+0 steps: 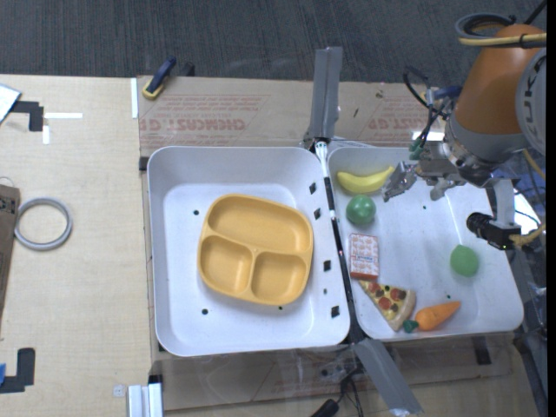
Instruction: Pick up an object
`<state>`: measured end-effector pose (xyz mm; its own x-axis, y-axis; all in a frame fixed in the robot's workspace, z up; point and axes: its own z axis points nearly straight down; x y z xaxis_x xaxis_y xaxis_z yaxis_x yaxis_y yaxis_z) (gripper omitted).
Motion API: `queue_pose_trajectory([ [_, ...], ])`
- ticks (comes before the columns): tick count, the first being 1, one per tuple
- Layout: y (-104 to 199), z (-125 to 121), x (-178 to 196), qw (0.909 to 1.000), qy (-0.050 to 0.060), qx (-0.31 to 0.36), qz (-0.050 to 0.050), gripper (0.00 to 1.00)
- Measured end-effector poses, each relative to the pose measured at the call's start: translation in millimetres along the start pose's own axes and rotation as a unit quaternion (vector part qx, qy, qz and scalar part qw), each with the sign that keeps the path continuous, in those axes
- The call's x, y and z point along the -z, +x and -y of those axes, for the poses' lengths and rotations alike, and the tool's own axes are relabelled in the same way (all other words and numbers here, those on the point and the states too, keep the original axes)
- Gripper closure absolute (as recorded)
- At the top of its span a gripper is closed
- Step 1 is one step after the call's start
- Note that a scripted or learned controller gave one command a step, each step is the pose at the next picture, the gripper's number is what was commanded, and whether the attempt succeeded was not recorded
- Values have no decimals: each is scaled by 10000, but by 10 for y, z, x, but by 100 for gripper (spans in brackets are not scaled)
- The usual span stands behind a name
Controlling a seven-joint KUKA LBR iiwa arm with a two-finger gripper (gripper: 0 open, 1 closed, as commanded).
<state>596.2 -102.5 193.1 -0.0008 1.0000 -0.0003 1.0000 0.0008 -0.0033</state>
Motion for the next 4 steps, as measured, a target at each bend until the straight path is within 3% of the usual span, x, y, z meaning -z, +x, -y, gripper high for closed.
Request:
queue_pose_trajectory([
  [1,351,-480,-16,9894,-19,1454,7,0],
  [4,349,-480,-16,9894,-18,1454,7,0],
])
